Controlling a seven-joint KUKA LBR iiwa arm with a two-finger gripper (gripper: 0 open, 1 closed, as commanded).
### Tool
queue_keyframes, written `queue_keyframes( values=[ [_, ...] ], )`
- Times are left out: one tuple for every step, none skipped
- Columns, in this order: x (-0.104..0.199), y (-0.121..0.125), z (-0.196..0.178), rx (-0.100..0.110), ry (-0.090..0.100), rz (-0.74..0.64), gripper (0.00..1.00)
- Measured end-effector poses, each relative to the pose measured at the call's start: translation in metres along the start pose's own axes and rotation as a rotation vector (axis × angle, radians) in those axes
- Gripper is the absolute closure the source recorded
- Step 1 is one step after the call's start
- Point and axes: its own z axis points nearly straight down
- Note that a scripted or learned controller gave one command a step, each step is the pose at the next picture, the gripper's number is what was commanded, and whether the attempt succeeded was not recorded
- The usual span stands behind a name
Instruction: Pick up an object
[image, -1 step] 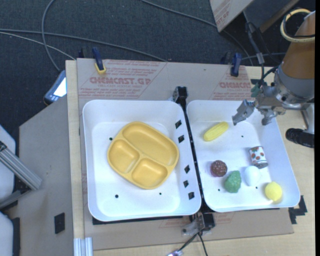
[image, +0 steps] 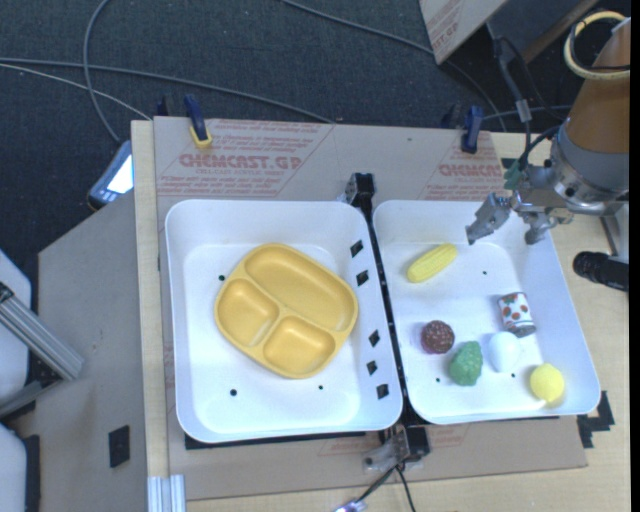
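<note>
Six small objects lie in the right bin (image: 575, 330), all loose on its white floor. One yellow corn cob (image: 431, 263) rests near the bin's upper left part, tilted. Below it sit one dark red-brown ball (image: 437, 337) and one green lumpy piece (image: 465, 363), just beside each other. To their right stand one small can with a red-spotted label (image: 514, 313), one white object (image: 503, 351) that is hard to make out against the white floor, and one yellow lemon-like piece (image: 546, 383) near the bin's lower right corner.

The gripper (image: 510, 222) hangs over the upper right part of this bin, above and to the right of the corn cob, apart from every object. Its jaws look spread, with one grey finger to the left and another to the right, and nothing between them. The arm above it is cut off by the picture's right edge.

The left bin (image: 190, 300) holds one yellow divided plate (image: 287, 310) with three compartments. Both bins sit on a cardboard-covered surface (image: 250, 150), held by two clamps (image: 198, 124) at its far edge.
</note>
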Motion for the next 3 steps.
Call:
queue_keyframes(
  values=[
    [0.000,0.007,0.060,0.005,0.001,0.000,0.00],
    [-0.010,0.004,0.109,0.005,0.001,0.001,0.00],
    [-0.020,0.003,0.163,0.005,0.001,0.001,0.00]
  ],
)
